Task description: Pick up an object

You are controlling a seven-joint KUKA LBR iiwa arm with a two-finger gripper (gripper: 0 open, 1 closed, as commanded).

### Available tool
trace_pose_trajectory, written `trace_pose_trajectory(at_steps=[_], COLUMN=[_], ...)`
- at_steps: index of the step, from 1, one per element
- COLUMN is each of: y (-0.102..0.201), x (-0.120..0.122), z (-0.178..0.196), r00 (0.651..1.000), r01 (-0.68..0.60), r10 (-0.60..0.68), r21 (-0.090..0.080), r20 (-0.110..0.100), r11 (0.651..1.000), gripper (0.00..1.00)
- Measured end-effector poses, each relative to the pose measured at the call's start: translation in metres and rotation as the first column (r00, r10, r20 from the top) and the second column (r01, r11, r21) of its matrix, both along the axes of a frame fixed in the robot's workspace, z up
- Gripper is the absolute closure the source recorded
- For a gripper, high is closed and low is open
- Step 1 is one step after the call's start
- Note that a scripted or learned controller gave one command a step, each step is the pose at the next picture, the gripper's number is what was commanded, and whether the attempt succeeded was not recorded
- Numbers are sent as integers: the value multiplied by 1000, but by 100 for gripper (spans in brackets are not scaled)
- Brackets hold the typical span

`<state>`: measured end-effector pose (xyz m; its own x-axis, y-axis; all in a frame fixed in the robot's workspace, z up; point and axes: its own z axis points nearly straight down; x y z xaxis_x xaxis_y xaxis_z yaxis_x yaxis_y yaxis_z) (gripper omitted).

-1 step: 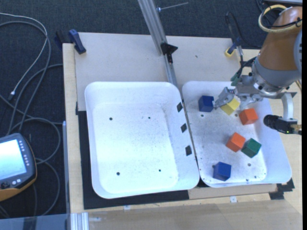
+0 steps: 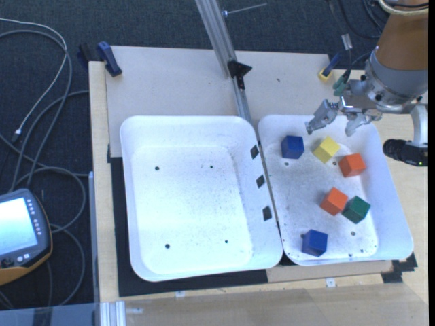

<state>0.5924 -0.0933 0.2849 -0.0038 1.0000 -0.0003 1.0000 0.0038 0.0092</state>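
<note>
The right bin (image 2: 387, 182) holds several small blocks: a blue one (image 2: 293, 147) near its back left, a yellow one (image 2: 326, 149), an orange-red one (image 2: 351, 164), an orange one (image 2: 334, 201) touching a green one (image 2: 356, 209), and another blue one (image 2: 315, 242) near the front. My gripper (image 2: 336, 122) hangs above the bin's back edge, just behind the yellow block. Its two fingers are spread apart, one (image 2: 319, 119) on the left and the other (image 2: 355, 124) on the right, with nothing between them.
The left bin (image 2: 136, 141) sits beside the right one, with black clips along the divide. A slanted metal pole (image 2: 216, 29) rises from the bench behind the bins. A blue clamp (image 2: 109, 58) is at the bench's back left, a tablet (image 2: 20, 233) lies off the left side.
</note>
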Motion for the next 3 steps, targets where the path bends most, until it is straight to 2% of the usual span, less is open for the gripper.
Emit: trace_pose_trajectory(at_steps=[1, 2, 3], y=[-1, -17, -17], x=[-1, -35, -32], z=[7, -107, -103], r00=[1000, 1000, 1000], r01=[1, 6, 3], r10=[-1, -6, -3], r21=[0, 3, 1], r20=[-5, -20, -9], r11=[1000, 1000, 1000], gripper=[100, 100, 0])
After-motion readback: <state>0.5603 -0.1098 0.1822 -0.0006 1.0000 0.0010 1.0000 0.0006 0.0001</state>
